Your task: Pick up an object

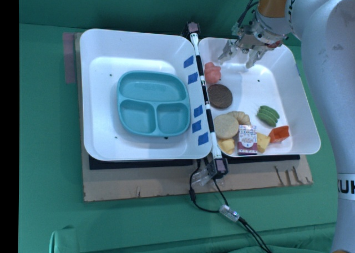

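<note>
The hand (239, 53) is hanging over the far end of the right bin (294, 88) with its fingers spread and nothing between them, pointing down at bare white floor; that open stance is suiting an approach rather than a lift, so I judge the pick as not yet begun. Nearest to it, toward the divider, a pink piece (212, 72) is lying just beside a dark brown disc (220, 96). Farther along, toward the near end, a tan round biscuit (226, 126) is touching a pale curled pastry (242, 117), with a small carton (247, 139) and yellow chunks (227, 145) crowding the corner, while green pods (268, 115) and an orange wedge (279, 133) are sitting slightly apart. The left bin (100, 52) is carrying a teal divided tray (152, 103), probably waiting as a drop place, on the green desk (50, 135).
</note>
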Robot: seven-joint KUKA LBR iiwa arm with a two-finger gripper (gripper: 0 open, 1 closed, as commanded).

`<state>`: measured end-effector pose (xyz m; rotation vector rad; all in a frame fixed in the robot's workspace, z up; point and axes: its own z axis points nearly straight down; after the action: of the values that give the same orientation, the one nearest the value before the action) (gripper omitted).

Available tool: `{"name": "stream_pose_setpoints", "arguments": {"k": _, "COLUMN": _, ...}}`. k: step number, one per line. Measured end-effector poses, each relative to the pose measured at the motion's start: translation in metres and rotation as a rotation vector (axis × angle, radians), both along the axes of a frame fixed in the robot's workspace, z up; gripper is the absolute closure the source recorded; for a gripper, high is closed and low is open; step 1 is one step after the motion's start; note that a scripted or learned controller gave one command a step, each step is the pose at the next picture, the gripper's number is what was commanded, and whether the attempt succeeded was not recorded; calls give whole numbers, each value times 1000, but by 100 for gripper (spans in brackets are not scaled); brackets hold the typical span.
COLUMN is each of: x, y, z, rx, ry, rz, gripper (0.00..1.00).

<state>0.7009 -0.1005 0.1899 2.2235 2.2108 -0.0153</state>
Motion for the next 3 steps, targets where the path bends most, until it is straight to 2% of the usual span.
{"name": "stream_pose_setpoints", "arguments": {"k": 3, "x": -1, "y": 0, "z": -2, "rx": 1, "ry": 2, "rz": 0, "gripper": 0}}
